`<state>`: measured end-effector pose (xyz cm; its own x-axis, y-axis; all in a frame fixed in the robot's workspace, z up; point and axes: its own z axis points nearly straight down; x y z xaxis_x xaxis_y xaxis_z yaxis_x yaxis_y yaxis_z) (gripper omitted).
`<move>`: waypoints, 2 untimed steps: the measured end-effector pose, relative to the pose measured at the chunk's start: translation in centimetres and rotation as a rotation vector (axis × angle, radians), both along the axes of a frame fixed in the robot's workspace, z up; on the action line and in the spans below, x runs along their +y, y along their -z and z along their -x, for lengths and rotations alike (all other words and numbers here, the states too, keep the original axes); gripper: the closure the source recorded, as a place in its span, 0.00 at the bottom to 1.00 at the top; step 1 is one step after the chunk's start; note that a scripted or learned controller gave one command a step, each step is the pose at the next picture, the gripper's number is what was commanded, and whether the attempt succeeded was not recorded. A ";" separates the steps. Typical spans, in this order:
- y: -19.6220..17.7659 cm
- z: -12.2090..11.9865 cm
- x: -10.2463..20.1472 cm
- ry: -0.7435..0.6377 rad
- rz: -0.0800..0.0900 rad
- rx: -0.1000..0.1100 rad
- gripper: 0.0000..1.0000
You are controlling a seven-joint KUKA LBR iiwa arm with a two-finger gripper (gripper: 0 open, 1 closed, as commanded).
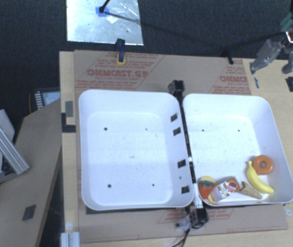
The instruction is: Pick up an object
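Several small objects lie in the near right corner of the right bin (223, 138): a yellow banana (258, 178), an orange ring-shaped piece (262, 164), a red-orange round fruit (206, 187), a white and red packet (226, 188) and a small brown wedge (251, 191). My gripper (276, 65) hangs high beyond the bin's far right corner, over the bench top and well away from the objects. Its fingers are spread open and nothing sits between them.
The left bin (131, 148) sits beside the right one, joined by a black hinge strip (183, 138). A shiny metal sheet (104, 13) lies on the dark floor at the back. A yellow clamp (121, 53) grips the bench's far edge. An aluminium frame (2, 143) stands at left.
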<state>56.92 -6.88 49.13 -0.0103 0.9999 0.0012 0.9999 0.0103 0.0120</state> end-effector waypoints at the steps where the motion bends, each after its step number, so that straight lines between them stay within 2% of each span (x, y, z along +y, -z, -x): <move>1: -4.9 8.1 3.2 0.002 0.000 0.002 0.00; 2: -4.4 8.2 8.7 0.000 0.000 0.009 0.00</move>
